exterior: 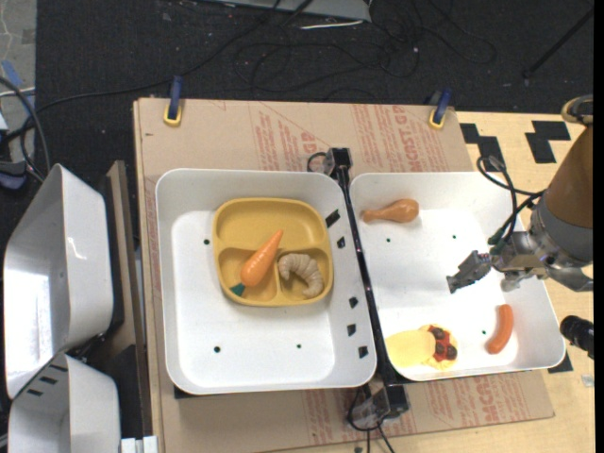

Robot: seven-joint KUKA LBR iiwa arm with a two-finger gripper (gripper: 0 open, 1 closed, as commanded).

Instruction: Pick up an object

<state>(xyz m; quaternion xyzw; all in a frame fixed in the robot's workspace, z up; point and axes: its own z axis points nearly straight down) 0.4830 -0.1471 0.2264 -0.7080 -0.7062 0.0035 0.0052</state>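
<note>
My gripper (469,274) hovers over the right part of the right bin (415,262), reaching in from the right, with nothing seen in it. An orange sausage (500,328) lies just below and right of it, apart from it. A flat yellow food piece with a red blob (425,346) rests at the bin's front edge. A tan drumstick (393,212) lies at the bin's far left. In the left bin (179,281) a yellow divided plate (272,217) holds an orange carrot (261,258) and a pale curled shrimp (302,272).
A black divider with clips (359,272) runs between the two bins. The bins sit on a cardboard sheet (283,130) held by yellow clamps. White containers (57,262) stand off the bench at the left. Cables trail across the dark floor behind.
</note>
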